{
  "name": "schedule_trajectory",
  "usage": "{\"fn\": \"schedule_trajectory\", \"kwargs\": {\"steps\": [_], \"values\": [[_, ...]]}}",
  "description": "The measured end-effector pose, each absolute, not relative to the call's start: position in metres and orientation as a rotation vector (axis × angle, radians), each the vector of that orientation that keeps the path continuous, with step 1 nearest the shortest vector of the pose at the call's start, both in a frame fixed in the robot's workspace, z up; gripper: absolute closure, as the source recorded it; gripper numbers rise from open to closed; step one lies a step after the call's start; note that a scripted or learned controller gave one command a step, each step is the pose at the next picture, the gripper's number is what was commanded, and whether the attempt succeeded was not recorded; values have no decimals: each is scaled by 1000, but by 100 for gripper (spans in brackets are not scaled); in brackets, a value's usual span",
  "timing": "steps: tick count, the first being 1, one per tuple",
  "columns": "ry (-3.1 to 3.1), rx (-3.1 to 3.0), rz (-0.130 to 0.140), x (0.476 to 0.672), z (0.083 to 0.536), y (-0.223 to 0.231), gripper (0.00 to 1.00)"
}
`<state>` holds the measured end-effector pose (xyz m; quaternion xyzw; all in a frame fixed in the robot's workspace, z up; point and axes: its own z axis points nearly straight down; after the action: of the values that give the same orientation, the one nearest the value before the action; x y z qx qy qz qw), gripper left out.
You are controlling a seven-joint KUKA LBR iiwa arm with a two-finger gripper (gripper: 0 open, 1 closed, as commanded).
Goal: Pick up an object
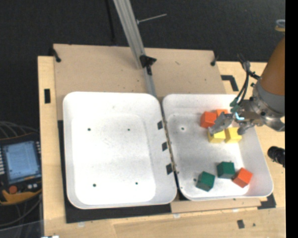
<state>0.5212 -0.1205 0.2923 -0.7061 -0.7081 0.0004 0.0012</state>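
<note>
Over right bin (pixel 188 192), gripper (pixel 227 126) is seen low above yellow block (pixel 224 136), beside orange block (pixel 209 119); jaws' state cannot be told. Green blocks (pixel 205 181) are seen nearer front.

— What sits where on the bench (pixel 114 68)?
— Two bins side by side: the left bin (pixel 114 148) and the right bin (pixel 188 148), touching along their inner edges.
— And the blocks?
— All in the right bin. Two blocks (pixel 208 119) (pixel 224 134) sit at its far right part, just under the gripper (pixel 232 124). Three more blocks (pixel 205 181) (pixel 226 169) (pixel 242 177) lie near its front edge, close together.
— Anything behind?
— A post (pixel 131 29) stands behind the bins.
</note>
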Motion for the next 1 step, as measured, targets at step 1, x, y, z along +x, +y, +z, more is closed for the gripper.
{"fn": "schedule_trajectory", "kwargs": {"steps": [1], "values": [[-2224, -2222, -3, 522, 295, -121, 0]]}}
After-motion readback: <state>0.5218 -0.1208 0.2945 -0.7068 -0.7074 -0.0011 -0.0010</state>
